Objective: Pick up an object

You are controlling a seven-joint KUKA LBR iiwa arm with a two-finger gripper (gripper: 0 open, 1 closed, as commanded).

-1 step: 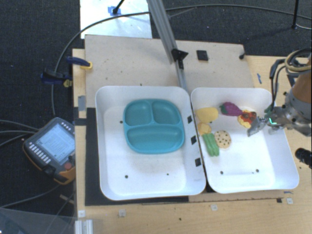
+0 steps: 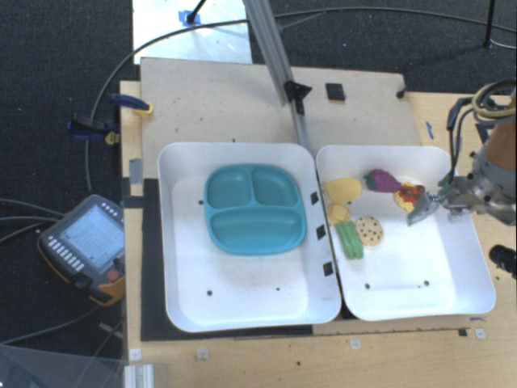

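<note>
Gripper [image 2: 422,208] sits low over the right bin [image 2: 420,297], reaching in from the right edge of the scene, with the grey wrist and orange band of the arm [image 2: 497,176] behind it. Its metal tip lies just beside a small yellow-and-red toy [image 2: 408,194] near the bin's far right part, close enough that it may be touching, though contact cannot be made out. How far apart the tip stands is too small and blurred to tell, and nothing is clearly seen held in it.

Left of that toy lies a purple toy with a green end [image 2: 381,180], and further left a yellow piece [image 2: 343,189] against the bin's left wall. Nearer the viewer, a smaller yellow piece [image 2: 338,213] touches a green ridged toy [image 2: 350,238], with a round speckled cookie [image 2: 370,230] just beside it on the right. All these objects lie in the far half of the right bin.

The left bin [image 2: 186,297] holds a teal divided plate [image 2: 254,208], lying flat in its far middle, well apart from the gripper.
</note>
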